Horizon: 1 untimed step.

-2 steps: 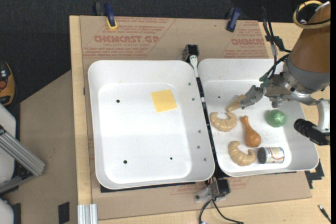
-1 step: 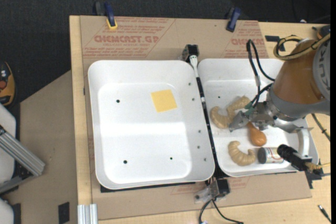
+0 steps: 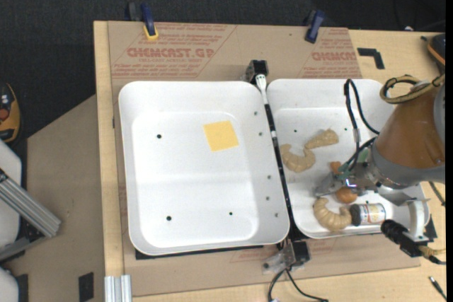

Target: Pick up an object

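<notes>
A flat yellow square (image 3: 221, 136) lies in the left bin (image 3: 141, 173). In the right bin (image 3: 311, 92) lie three tan curved pieces: one (image 3: 322, 139) toward the back, one (image 3: 296, 158) near the divider and one (image 3: 331, 216) at the front. My gripper (image 3: 342, 185) hangs low over the right bin's front right part, just above the front tan piece. A small orange-brown thing (image 3: 346, 196) sits right under it. The arm's orange band (image 3: 413, 131) rises to the right.
A small white bottle with a dark cap (image 3: 370, 213) lies at the right bin's front edge. A black cable (image 3: 352, 113) runs down across the right bin. Blue clamps (image 3: 147, 16) (image 3: 314, 25) hold the cardboard base at the back.
</notes>
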{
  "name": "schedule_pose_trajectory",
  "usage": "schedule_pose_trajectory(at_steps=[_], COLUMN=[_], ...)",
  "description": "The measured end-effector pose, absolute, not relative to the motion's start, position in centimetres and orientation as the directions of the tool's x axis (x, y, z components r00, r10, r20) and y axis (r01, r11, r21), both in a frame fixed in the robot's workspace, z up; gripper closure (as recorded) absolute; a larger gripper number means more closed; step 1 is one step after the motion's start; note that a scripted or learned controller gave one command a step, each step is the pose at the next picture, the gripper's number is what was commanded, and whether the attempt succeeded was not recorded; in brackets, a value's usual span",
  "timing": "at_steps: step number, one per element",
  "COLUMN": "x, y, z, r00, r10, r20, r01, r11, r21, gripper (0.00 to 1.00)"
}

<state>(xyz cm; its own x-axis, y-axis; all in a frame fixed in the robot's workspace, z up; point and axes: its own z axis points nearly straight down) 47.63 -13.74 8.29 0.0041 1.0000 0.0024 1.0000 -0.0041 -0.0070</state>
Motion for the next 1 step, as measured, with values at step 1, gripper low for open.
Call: schedule_pose_trajectory(at_steps=[1], x=[47.94], y=[-13.61], z=[9.50], r00=[0.001], r10=[1.000], r20=[0.000], r01=[1.000], r11=[-0.001], r21=[0.002], gripper=[1.00])
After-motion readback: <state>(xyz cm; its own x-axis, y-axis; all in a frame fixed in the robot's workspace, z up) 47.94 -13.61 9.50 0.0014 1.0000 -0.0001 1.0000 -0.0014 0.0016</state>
